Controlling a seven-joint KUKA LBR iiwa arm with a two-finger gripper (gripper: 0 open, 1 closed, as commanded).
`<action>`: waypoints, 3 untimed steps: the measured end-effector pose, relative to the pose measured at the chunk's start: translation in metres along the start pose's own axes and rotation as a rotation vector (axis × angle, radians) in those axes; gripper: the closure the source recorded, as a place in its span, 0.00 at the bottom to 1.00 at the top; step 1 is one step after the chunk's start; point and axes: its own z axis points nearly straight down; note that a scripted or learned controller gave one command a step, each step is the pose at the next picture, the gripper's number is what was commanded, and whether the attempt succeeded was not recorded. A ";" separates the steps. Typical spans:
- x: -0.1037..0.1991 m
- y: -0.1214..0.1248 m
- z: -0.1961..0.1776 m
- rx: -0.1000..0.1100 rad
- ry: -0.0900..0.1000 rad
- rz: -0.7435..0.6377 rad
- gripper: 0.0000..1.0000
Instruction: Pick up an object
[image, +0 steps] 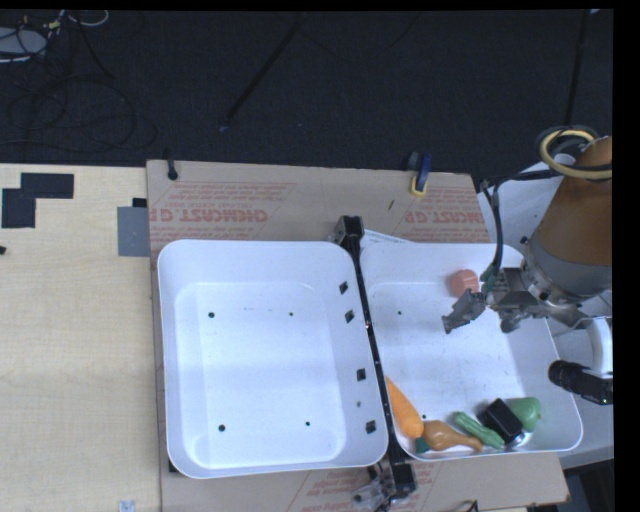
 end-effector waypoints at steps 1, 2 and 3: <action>-0.094 0.018 0.045 0.004 -0.004 0.006 0.00; -0.093 0.045 -0.060 -0.012 -0.005 -0.002 0.00; -0.094 0.013 -0.202 -0.016 -0.007 -0.001 0.00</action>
